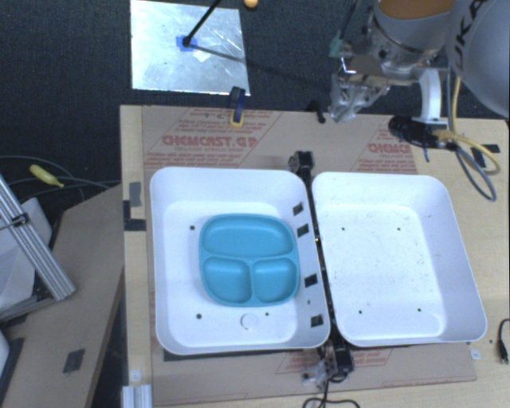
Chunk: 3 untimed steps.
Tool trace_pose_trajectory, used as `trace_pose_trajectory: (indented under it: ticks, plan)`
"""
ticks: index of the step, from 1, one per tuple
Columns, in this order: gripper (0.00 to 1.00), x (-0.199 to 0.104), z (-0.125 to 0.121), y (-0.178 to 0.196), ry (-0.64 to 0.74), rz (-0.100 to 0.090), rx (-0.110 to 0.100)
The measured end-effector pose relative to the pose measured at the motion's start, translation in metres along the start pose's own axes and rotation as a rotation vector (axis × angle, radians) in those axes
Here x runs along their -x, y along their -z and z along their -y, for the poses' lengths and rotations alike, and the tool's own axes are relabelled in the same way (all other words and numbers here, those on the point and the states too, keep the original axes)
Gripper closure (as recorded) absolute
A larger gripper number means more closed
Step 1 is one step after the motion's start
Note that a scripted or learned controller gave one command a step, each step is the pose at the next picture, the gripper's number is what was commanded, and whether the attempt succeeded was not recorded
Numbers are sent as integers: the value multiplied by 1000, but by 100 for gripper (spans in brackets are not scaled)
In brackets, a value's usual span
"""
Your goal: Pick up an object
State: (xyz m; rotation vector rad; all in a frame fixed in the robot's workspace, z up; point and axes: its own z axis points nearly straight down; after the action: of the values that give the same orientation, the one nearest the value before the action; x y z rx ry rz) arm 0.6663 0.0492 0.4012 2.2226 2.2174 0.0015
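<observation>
Camera view is showing a blue divided plastic plate (248, 260) lying in the left shallow white bin (171, 199). Metal two-finger gripper (344, 110) is hovering at upper right of the frame, behind the bins; whether its jaws are clenched or released, I cannot tell.

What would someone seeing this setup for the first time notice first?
Probably the bright blue divided plate, lying flat in the left white bin and the strongest colour on the bench. Next, the grey arm with its orange band at the top right, its claw hanging above the cardboard behind the right bin, well away from the plate.
</observation>
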Motion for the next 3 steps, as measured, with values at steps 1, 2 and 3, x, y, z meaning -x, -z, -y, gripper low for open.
trace_pose_trajectory:
  ticks: [1,2,3]
  plan:
    - [100,-6,53,-48,2,-1,-6]
    - [100,-4,81,-107,2,0,-7]
    - [100,-7,94,-223,2,0,-11]
